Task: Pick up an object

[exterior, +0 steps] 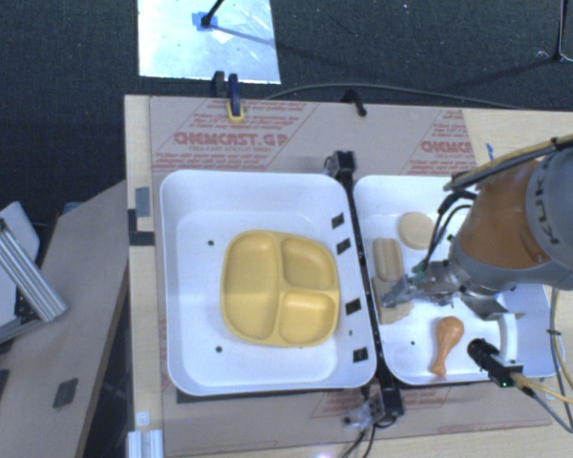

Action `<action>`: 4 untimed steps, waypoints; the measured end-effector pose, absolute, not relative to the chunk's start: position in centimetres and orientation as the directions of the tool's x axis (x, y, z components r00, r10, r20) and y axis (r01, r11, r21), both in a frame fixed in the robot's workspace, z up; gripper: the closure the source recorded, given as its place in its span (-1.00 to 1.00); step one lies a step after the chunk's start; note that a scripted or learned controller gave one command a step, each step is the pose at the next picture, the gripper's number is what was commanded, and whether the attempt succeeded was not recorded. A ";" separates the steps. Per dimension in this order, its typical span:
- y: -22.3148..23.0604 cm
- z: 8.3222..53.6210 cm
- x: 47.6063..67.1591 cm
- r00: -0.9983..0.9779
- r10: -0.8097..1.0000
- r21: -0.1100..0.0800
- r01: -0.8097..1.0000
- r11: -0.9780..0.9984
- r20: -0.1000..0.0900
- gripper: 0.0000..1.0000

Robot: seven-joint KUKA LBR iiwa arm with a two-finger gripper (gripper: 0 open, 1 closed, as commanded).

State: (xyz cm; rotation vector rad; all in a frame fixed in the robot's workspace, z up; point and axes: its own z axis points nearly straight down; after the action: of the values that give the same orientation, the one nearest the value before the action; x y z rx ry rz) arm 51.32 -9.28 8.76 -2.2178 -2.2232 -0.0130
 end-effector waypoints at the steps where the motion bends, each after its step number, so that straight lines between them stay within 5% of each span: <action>1: -9.3 10.1 51.6 -0.005 1.000 0.016 1.000 0.005 0.003 1.00; 3: -10.4 22.2 51.7 -0.003 1.000 0.008 1.000 0.003 -0.002 1.00; 4: -10.5 23.2 51.8 -0.004 1.000 0.003 1.000 0.004 0.000 1.00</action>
State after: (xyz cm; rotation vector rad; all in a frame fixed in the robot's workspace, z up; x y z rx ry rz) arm 51.83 -10.47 23.19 -2.2189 -2.2275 -0.0029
